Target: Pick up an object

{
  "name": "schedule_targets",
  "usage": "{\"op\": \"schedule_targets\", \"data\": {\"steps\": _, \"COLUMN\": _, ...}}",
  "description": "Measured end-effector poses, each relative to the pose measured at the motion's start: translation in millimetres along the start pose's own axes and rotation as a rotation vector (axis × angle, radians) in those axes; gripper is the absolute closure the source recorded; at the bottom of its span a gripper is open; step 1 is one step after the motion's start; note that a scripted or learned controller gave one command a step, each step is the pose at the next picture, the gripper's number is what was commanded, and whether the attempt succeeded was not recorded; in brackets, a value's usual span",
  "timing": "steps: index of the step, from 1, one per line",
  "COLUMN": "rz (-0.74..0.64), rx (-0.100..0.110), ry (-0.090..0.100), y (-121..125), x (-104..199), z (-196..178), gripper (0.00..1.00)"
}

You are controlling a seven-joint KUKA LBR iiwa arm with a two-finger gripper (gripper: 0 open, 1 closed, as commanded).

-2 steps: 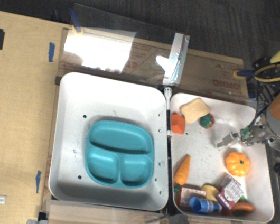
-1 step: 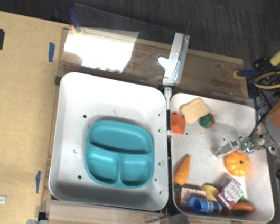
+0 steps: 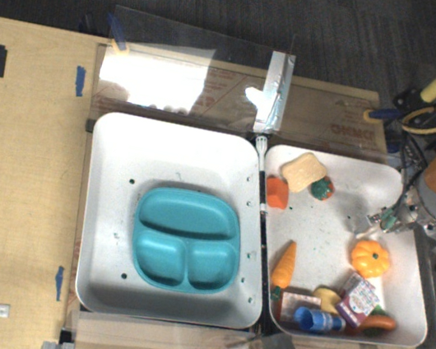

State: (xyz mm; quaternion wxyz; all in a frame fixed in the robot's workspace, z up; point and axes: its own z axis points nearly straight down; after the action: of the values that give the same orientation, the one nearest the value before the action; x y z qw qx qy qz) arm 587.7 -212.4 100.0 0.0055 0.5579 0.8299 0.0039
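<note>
— Well, what are we looking at right now?

— We are looking down at the gripper (image 3: 388,216). It is hanging over the right bin (image 3: 333,232), close to the far right wall. We are not able to tell if it is spread apart or squeezed together. It is too small and blurry. We are not seeing any toy in it.

— Which toy are we thinking it is going for?

— We are guessing the little orange pumpkin (image 3: 370,258). It is sitting on the bin floor just beside the gripper, a bit nearer to us in the picture and a bit to the left. Nothing is touching it.

— What are we worrying about?

— We are thinking the pumpkin is round and smooth, so it might be rolling away or popping out if the gripper is coming down a little off to the side. We are also watching the bin wall. It is so near that the gripper could be bumping it.

— And the other toys?

— We are seeing a purple packet (image 3: 360,299) and a blue bottle (image 3: 318,319) crowded in the near corner. A grab there could be catching two things, or none. The carrot (image 3: 285,264) and the bread slice (image 3: 303,170) are lying well apart from the gripper.
</note>
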Motion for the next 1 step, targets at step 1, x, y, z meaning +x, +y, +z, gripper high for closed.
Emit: {"op": "schedule_targets", "data": {"steps": 1, "rz": 0.000, "rx": 0.001, "ry": 0.001, "y": -0.5, "x": 0.1, "z": 0.9, "gripper": 0.00}}
